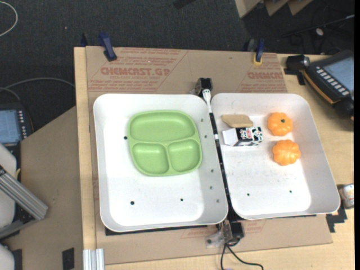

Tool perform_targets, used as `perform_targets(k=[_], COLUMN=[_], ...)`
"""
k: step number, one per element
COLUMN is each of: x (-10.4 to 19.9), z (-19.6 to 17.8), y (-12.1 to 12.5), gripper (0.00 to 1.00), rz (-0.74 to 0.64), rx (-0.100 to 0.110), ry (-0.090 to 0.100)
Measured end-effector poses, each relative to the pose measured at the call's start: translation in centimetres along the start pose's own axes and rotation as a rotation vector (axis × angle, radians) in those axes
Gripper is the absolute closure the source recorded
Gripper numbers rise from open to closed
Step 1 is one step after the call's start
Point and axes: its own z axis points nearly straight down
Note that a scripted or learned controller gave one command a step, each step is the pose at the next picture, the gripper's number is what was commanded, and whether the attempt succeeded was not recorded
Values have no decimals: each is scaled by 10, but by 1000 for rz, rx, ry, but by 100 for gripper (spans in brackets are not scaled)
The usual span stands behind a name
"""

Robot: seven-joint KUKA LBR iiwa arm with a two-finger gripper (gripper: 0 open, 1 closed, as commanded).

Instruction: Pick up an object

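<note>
Two ribbed orange pumpkins (283, 139) sit in your right bin (270, 198), near a small carton (243, 135). Your left bin (112, 184) holds a smooth green divided tray (164, 142).

I'm seeing even, bright overhead light washing the left bin (112, 167) near its front; soft shadows under the rims; focus slightly soft throughout.

The print on the small carton (242, 135) in the right bin (315, 167) is too small to read, and the carton covers the near edge of the tan slab (236, 120) behind it. The tablet (336, 77) at the right runs off the picture's edge. The screen (10, 126) at the left is likewise cut off.
</note>
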Motion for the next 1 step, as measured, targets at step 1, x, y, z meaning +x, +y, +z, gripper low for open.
perform_targets(k=[1], x=[0], z=[-4], y=[-17], gripper=[100], rz=[-1], rx=[0], ry=[0])
